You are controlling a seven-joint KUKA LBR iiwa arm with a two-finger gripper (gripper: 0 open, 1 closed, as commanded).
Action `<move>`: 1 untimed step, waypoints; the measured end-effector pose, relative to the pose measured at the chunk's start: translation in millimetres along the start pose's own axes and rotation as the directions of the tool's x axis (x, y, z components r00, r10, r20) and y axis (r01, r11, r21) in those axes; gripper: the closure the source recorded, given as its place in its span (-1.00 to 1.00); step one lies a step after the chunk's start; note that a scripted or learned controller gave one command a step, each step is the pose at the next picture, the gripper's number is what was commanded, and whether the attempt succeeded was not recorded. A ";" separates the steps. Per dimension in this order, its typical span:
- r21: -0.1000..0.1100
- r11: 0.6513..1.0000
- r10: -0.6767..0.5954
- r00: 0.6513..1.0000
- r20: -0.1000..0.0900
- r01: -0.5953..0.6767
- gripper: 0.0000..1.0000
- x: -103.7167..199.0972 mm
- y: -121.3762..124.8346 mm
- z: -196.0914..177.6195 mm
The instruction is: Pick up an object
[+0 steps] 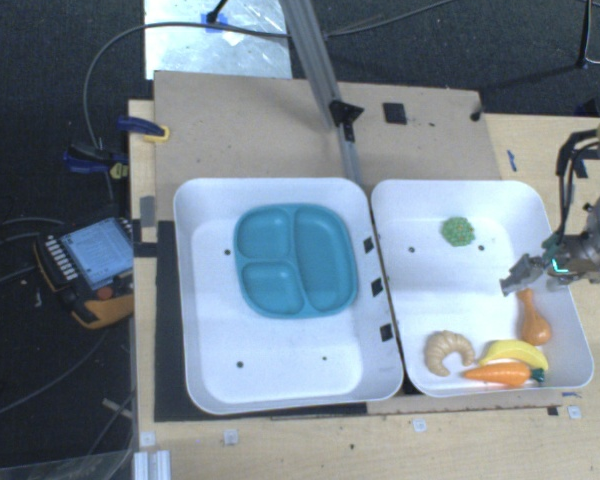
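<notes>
Presently the gripper (521, 280) sits low over the right bin (420, 218), just above the tan pear-shaped piece (534, 320); whether it is released or clenched cannot be told. Croissant (448, 350), banana (514, 352) and carrot (500, 373) lie along the near wall. Green ball (458, 231) lies apart. Left bin (205, 368) bears a blue divided plate (296, 260).
</notes>
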State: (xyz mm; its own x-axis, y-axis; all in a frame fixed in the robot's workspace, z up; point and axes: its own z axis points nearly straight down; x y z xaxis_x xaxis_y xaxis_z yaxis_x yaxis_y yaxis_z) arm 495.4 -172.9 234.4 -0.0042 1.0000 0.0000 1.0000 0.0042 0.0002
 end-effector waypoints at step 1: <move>-0.002 1.000 0.000 1.000 0.000 0.000 -1.00 0.0 0.5 -0.6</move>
State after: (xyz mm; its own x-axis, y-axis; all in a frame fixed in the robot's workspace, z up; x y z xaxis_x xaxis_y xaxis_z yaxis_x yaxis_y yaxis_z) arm 495.9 -172.9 235.0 -0.0045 1.0000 -0.0004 1.0000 0.0045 0.0018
